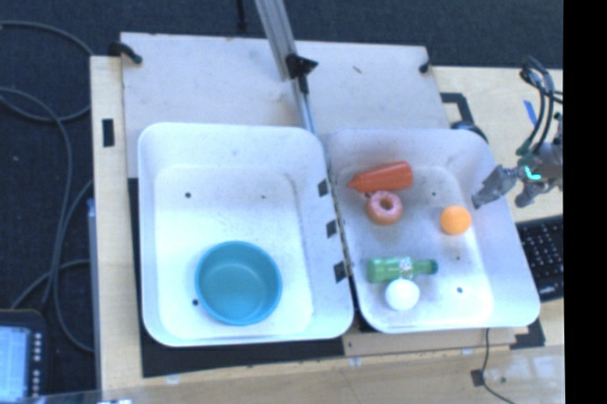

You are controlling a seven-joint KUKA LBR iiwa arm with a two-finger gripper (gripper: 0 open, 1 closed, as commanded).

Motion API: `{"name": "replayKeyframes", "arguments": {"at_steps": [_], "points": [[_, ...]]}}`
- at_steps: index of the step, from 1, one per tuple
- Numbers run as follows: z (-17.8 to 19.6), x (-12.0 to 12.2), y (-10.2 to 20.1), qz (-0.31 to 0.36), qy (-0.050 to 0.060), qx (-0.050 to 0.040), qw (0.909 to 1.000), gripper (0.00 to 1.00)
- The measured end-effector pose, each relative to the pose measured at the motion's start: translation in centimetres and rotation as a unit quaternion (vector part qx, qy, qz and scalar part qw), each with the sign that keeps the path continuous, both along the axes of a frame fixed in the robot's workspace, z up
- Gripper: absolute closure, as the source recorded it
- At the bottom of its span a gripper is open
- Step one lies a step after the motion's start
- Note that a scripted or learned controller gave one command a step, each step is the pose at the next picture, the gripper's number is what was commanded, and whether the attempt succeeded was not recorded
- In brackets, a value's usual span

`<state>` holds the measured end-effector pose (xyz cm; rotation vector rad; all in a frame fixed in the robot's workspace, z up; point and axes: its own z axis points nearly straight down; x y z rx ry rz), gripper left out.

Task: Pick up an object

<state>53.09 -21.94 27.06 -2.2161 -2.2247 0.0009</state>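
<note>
The right bin (493, 298) holds a red-orange carrot-shaped piece (382, 176), a pink donut (384, 207), an orange ball (456, 220), a green bottle (401, 268) lying on its side and a white ball (402, 295). A blue bowl (238, 283) sits in the left bin (171, 156). My gripper (507, 189) hangs over the right bin's right rim, up and to the right of the orange ball. Its two fingers stand apart, open, with nothing between them.
A slanted metal pole (270, 4) rises from the back between the bins. A black keyboard (541, 255) lies right of the right bin. Cables (541, 108) hang at the far right near the wrist.
</note>
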Motion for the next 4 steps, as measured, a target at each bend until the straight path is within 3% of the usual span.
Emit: {"name": "replayKeyframes", "arguments": {"at_steps": [1,3,4], "points": [[0.2,0.1,0.0,0.000,-0.002,-0.0006,1.0000,0.00],[-12.8,-0.2,0.0,-0.003,0.003,-0.0008,1.0000,0.00],[-17.1,-0.2,-0.2,-0.003,-0.003,-0.0031,1.0000,0.00]]}}
